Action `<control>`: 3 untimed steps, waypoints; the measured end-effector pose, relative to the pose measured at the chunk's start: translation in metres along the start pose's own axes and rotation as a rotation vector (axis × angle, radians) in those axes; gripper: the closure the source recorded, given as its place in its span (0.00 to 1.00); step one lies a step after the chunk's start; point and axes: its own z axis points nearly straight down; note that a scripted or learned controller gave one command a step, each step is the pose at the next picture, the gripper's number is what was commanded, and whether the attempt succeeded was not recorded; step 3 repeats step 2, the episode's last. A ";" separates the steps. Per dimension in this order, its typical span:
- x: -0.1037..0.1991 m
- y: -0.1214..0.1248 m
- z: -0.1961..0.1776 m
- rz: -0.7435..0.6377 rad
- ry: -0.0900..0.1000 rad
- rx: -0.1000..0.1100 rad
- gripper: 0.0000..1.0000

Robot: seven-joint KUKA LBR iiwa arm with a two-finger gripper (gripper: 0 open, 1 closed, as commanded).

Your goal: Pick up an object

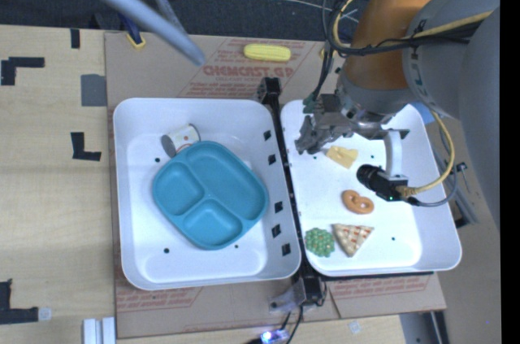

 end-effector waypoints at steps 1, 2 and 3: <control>0.045 0.000 -0.002 0.001 -0.001 0.001 1.00; 0.096 0.005 -0.008 0.001 0.000 0.001 1.00; 0.096 0.005 -0.008 0.001 0.000 0.001 1.00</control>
